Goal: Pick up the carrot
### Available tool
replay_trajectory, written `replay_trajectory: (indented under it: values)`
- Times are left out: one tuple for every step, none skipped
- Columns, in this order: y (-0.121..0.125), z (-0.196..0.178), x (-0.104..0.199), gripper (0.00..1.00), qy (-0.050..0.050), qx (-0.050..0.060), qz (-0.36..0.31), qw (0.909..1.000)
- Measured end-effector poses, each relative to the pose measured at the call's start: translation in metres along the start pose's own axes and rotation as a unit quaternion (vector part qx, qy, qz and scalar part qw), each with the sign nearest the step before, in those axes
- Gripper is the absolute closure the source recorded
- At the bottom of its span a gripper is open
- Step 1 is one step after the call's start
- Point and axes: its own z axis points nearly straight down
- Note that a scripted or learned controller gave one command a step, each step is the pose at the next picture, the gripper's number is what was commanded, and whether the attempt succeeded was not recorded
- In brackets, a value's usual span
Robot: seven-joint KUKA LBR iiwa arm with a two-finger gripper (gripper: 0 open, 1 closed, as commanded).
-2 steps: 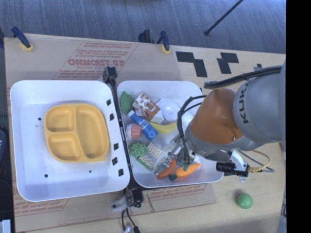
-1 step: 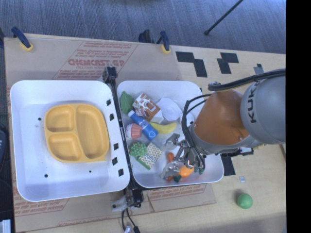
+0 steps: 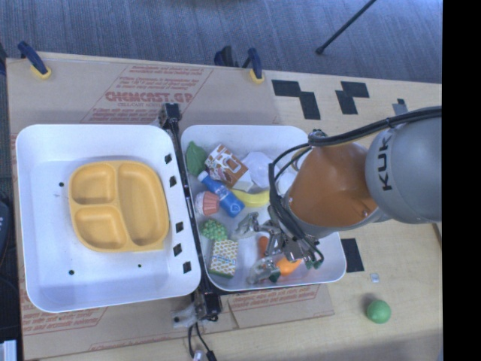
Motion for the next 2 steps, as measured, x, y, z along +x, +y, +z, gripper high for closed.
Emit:
replay_trajectory:
  values:
    - [-0.0096, -0.0004, -0.003, 0.0, -0.002, 0.001, -0.111, 0.9938]
    - [-0.0001, -0.0005, -0.0107, 0.0, -0.002, 0.001, -0.339, 0.9409]
